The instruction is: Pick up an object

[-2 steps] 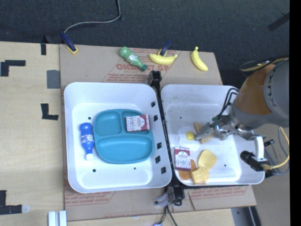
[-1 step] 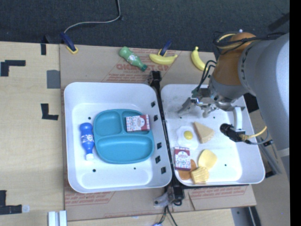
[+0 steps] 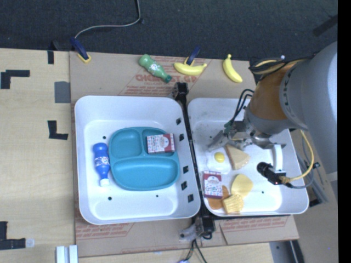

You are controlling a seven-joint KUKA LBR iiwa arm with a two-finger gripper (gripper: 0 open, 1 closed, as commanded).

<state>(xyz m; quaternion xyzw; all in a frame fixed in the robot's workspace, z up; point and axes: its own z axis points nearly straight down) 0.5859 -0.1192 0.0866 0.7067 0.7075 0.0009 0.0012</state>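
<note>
1. Nearest the camera is my own grey arm (image 3: 315, 89), orange band above the wrist, reaching in from 3 o'clock over the right bin (image 3: 285, 204).

2. Gripper (image 3: 226, 137): low over the right bin's middle. Whether its tips are spread or pressed together, I cannot tell; the wrist body masks them. Nothing is visibly pinched.

3. Candidate objects, right bin: a fried egg toy (image 3: 218, 159) just at 6 o'clock of the gripper; a pale cheese wedge (image 3: 238, 158) touching the egg's 3 o'clock side; a red-and-white carton (image 3: 212, 183) further toward 6 o'clock; a yellow chip-like piece (image 3: 242, 184) and a waffle-textured piece (image 3: 232, 203) at 5 o'clock.

4. Left bin (image 3: 90, 201): blue divided plate (image 3: 143, 169) bearing a second small carton (image 3: 159, 143); blue bottle (image 3: 101, 163) at the plate's 9 o'clock. Well apart from my reach at present.

5. Outside the bins, at 12 o'clock: green bottle (image 3: 154, 68), two bananas (image 3: 189, 67) (image 3: 232, 70).

6. Risk, judged:
 - Egg is flat; the tips may skid over it and close on nothing.
 - Egg and wedge touch, so a descent between them may shove one aside or snag both.
 - Loose cable (image 3: 299, 174) hangs at my wrist's 5 o'clock and could drag the chip-like piece.
 - Bin wall at 9 o'clock is near; a misjudged approach could strike it.
</note>
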